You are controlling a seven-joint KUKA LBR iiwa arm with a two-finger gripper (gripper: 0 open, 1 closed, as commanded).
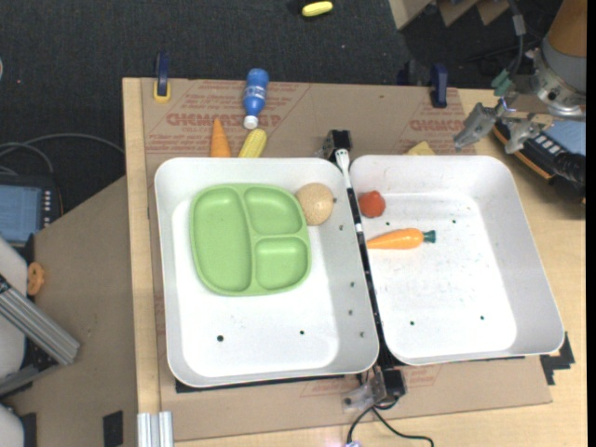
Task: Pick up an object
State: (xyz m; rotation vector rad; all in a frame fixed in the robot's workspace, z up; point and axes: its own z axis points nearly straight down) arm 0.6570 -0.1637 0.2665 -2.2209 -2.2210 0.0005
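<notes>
The arm point(563, 40) enters at the upper right corner, its grey wrist angled down and leftward. The gripper point(477, 127) hangs at its end, pointing down-left, high in the view. Whether the jaws stand apart or together is too small and blurred to tell.

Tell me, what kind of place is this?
Probably a robotics lab or test bench: two white bins clamped onto cardboard, toy food like a plastic carrot, loose cables, and a robot arm at the edge.

blue-capped bottle point(254, 98), yellow banana point(318, 9) on floor
</notes>
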